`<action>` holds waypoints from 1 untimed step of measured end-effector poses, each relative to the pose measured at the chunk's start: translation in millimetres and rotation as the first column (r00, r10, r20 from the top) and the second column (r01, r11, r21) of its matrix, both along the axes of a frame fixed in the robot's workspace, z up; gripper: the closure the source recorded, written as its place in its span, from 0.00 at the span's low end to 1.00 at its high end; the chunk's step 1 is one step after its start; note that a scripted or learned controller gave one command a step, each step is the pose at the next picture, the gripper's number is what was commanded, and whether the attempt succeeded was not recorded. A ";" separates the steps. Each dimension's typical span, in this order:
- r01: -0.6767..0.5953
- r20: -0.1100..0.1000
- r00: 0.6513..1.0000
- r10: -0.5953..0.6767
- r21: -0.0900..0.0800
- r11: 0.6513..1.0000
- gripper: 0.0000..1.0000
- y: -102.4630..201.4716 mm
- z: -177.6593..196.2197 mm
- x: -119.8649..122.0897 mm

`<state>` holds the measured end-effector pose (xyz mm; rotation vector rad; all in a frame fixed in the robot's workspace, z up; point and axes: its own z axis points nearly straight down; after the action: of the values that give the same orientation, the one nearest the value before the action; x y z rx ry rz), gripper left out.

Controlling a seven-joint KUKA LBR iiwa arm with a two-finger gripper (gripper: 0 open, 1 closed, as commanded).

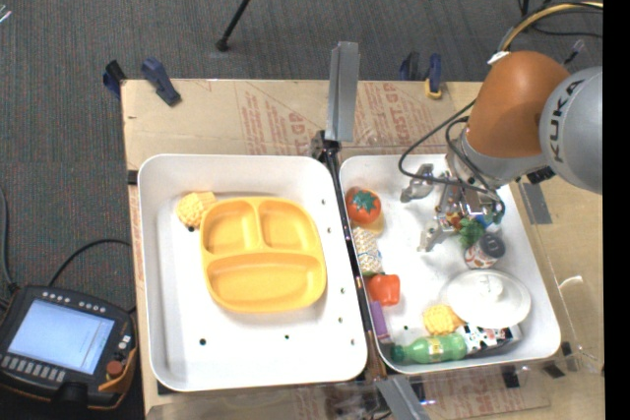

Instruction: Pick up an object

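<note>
In the right bin [547, 315], the green bottle [430, 349] lies at the near wall, long axis left to right. Farther, the gripper [430, 216] hangs with fingers spread wide, holding nothing; the tomato [363, 206] sits just to its left
</note>
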<state>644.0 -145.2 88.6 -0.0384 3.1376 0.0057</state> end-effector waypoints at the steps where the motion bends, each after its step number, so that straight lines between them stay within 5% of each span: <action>1: -0.158 0.002 0.987 0.158 -0.004 0.987 0.00 -32.5 0.8 2.2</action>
<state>646.2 -177.8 89.4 -0.2871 3.1224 -0.0001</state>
